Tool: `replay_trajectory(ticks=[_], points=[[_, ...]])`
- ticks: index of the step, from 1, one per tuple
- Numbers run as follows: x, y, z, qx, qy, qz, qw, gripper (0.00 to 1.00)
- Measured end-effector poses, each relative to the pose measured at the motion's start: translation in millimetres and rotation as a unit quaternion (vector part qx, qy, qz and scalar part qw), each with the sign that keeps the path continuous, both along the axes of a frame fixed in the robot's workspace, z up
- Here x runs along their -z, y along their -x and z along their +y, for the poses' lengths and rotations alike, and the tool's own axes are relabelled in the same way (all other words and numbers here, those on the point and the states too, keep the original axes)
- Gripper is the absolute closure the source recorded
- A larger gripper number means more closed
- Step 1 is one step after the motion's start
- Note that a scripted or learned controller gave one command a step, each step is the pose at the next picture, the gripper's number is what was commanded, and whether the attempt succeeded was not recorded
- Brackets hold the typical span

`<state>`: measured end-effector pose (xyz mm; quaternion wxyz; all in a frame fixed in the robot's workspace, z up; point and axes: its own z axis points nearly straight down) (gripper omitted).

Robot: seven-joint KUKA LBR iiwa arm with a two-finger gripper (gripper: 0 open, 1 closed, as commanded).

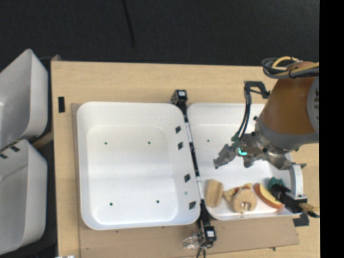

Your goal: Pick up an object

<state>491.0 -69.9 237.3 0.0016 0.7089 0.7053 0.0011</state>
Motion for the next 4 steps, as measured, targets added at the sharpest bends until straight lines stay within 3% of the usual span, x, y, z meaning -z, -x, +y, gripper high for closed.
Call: replay_trajectory(ticks=[1, 2, 3, 4], points=[[0.0, 0.0, 0.0, 0.0, 0.0, 0.0, 1.0, 0.0], [-95.2, -0.1, 54.2, -0.007, -0.0007, -0.003, 1.0, 0.0], [-124.0, -65.8, 102.6, -0.006, -0.0006, -0.002, 1.0, 0.0], [-149.6, -71.6, 191.9, -0.008, -0.0014, -0.001, 1.0, 0.0]])
